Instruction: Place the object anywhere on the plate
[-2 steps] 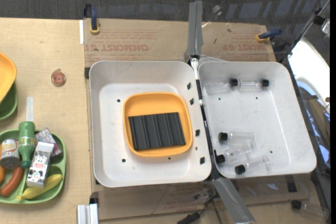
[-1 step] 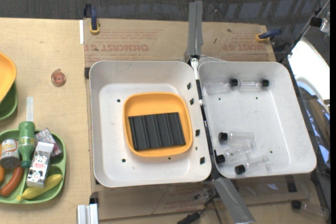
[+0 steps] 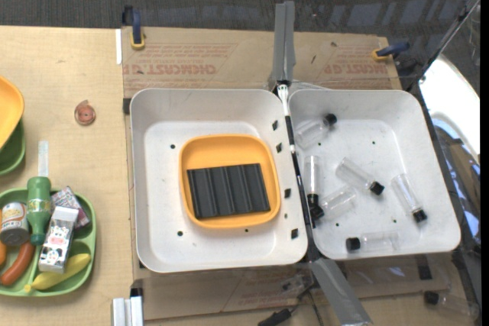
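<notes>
**Plate already loaded, vials waiting in the next bin**

Dark carpet runs behind a pale wooden bench [image 3: 61, 72], where brown cardboard [image 3: 206, 61] lies under two shallow white bins. Taking the orange plate [image 3: 229, 153] as the landmark: it sits in the middle of the left bin [image 3: 153, 240], and a black ribbed block [image 3: 228, 190] lies flat on it, inside the rim. Just right of the plate, beyond the shared wall, the right bin [image 3: 428, 240] holds several clear vials [image 3: 359, 178] with black caps, scattered on their sides.

If the block is the object meant, the placing looks done. If a vial is meant, the pick and carry are both still to come. Arm and gripper are out of frame here, so I cannot tell how the fingers stand or whether they hold anything.

Above the plate, red print on the cardboard, upside down, seems to read CHEMCAST ACRYLIC. Far left of the plate, a green tray [image 3: 76, 275] holds toy food whose labels are too small to read.
</notes>
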Motion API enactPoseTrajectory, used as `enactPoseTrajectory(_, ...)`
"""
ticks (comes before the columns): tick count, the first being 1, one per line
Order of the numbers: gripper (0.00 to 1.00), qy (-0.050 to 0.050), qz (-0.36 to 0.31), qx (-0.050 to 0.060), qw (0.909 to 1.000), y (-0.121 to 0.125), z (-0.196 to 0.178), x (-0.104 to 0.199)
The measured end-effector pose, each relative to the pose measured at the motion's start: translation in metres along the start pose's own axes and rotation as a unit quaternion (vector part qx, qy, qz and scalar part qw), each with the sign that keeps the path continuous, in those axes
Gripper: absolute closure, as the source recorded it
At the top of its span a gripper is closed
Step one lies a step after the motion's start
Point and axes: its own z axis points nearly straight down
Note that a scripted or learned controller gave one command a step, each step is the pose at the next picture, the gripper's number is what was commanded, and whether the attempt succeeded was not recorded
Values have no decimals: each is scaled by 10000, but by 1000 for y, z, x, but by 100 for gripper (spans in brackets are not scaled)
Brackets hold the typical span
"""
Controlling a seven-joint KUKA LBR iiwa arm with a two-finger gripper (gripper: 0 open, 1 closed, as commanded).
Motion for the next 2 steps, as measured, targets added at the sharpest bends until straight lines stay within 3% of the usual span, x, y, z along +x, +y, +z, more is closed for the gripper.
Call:
enactPoseTrajectory(1,0,1,-459,-7,9989,-3,118,-1)
enactPoseTrajectory(2,0,-4,-476,-6,9989,7,193,2)
